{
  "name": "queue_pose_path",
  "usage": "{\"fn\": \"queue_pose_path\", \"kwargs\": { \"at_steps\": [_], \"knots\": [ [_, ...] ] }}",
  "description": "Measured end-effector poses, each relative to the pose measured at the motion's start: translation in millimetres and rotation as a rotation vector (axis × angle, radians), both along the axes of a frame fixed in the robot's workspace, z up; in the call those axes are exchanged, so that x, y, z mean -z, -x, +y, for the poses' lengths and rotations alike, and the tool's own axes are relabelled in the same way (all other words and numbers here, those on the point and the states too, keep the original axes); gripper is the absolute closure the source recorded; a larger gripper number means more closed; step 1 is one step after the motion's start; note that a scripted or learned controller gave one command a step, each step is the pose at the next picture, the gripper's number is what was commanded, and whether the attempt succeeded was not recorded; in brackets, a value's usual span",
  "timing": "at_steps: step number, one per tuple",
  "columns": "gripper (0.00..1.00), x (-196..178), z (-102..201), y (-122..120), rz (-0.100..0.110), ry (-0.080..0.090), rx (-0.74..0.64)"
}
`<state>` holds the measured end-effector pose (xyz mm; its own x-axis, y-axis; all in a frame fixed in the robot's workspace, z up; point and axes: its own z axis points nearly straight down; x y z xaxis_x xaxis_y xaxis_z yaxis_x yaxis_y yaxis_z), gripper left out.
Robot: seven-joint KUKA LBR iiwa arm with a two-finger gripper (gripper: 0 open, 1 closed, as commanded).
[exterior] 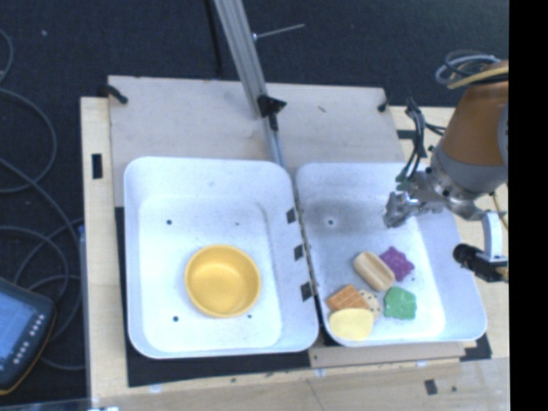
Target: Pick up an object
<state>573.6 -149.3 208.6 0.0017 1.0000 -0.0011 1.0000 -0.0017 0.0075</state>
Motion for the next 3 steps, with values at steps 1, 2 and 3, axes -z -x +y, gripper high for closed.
{"fn": "queue_pose_path", "kwargs": {
  "at_steps": [1, 2, 3],
  "knots": [
    [1.0, -46.9, 0.6, -9.0, 0.001, 0.0, -0.006],
    [1.0, -38.2, 52.5, -16.3, 0.007, -0.001, -0.008],
    [1.0, -27.8, 97.5, -33.0, 0.006, 0.0, -0.007]
  ]
}}
